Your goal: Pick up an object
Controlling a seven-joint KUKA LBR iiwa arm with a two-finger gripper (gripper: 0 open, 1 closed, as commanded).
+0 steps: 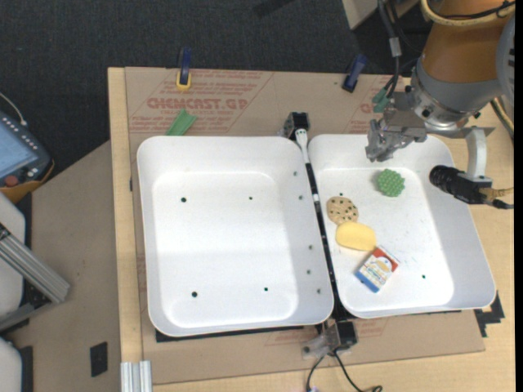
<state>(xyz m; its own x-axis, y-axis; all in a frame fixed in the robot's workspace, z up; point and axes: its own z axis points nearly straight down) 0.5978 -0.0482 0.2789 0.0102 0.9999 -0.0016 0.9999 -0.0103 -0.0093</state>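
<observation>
The right bin (458, 243) holds several small objects. A green bumpy ball (391, 182) lies near its back. A brown spotted cookie (342, 210) sits by the left wall, with a yellow lemon-like piece (355, 236) just in front of it. A small red, white and blue box (377, 269) lies nearer the front. My gripper (384, 149) hangs over the back of the right bin, just above and slightly left of the green ball, with nothing visible between its fingers.
The left bin (163, 243) stands beside the right one, split from it by a black divider strip (315, 202). A black cylindrical fitting (453, 182) juts over the right bin's right edge. Clamps (184, 72) hold the cardboard base at the back.
</observation>
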